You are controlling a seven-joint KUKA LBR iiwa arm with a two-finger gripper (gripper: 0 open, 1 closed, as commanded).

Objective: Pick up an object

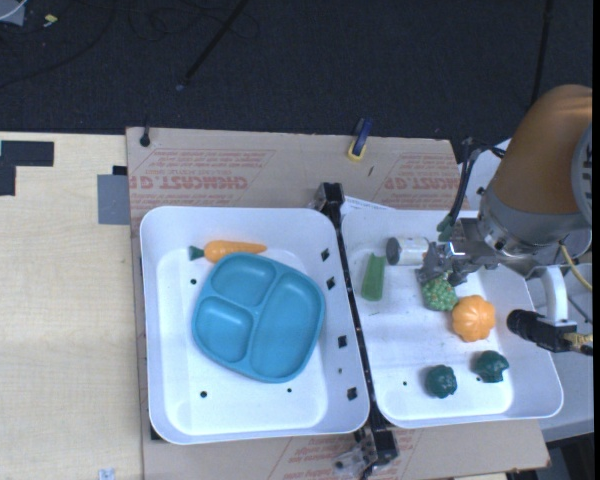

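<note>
The right bin holds two dark green balls, one orange; whether the fingers are apart, I cannot tell.

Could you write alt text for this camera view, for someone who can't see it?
A robot arm's end effector hovers at a light green knobbly toy in the right bin, beside an orange fruit, a green stick and two dark green pieces. The left bin holds a blue divided plate and a toy carrot.
</note>
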